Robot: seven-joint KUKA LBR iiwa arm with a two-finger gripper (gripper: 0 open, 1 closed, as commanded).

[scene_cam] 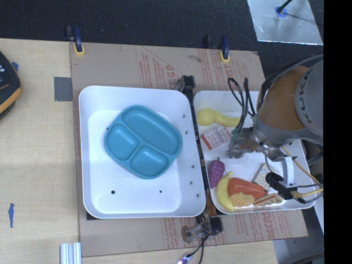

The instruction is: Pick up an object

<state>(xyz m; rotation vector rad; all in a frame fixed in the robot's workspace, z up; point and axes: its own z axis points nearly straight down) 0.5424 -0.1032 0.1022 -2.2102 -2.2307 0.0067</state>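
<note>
We saw the gripper low in the right bin at centre-right (finger state we couldn't tell), poised beside the packet, probably for a grasp.

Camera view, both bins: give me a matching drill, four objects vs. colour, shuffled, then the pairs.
Things:
1. divided plate in the left bin
2. grape bunch in the right bin
3. spoon-like toy at the right bin's far end
4. carrot-shaped piece near the right bin's near end

Colours:
A. purple
B. orange-red
C. blue
D. pale yellow

Pairs: 1-C, 2-A, 3-D, 4-B
</note>
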